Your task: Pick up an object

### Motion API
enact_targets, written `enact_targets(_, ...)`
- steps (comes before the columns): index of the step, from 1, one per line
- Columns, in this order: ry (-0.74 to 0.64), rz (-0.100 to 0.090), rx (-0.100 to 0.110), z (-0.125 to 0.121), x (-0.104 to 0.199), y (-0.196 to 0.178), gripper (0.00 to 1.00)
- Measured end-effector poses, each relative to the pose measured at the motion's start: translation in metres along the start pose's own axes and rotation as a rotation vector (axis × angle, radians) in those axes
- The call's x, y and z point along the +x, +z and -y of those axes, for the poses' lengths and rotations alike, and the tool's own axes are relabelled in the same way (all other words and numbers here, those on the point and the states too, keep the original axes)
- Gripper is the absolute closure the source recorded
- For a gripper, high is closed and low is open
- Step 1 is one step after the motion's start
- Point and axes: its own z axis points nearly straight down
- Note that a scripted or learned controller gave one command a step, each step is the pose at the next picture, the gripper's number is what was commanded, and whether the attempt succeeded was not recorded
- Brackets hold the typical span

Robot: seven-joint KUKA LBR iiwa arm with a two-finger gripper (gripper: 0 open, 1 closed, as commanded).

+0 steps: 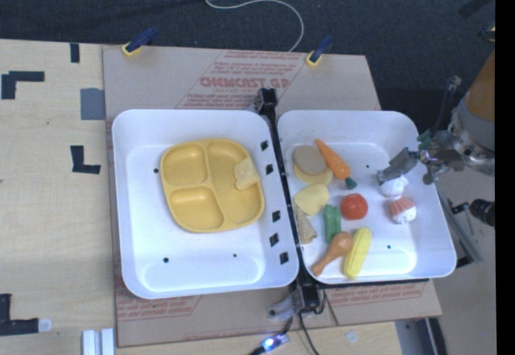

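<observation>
The one camera is looking down from above the bench at a slant, taking in both white bins whole, the left bin [133,208] sitting just beside the right bin [430,253] near the middle of the picture. It is standing far enough back that the cardboard sheet [241,80] under the bins and dark floor beyond the sheet are showing too, while the arm [479,116] is entering at the right bin's right side.
</observation>
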Motion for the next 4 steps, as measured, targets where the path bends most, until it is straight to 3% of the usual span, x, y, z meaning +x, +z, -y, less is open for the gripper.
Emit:
enact_targets(1, -0.003, -0.006, 0.011, 0.025, 0.06, 0.101, 0.0)
enact_targets(2, -0.001, 0.008, -0.009, -0.018, 0.096, 0.153, 0.0)
enact_targets(3, 0.001, 0.004, -0.005, -0.017, 0.096, 0.141, 1.0)
enact_targets(4, 0.0, 0.004, -0.003, -0.016, 0.096, 0.132, 1.0)
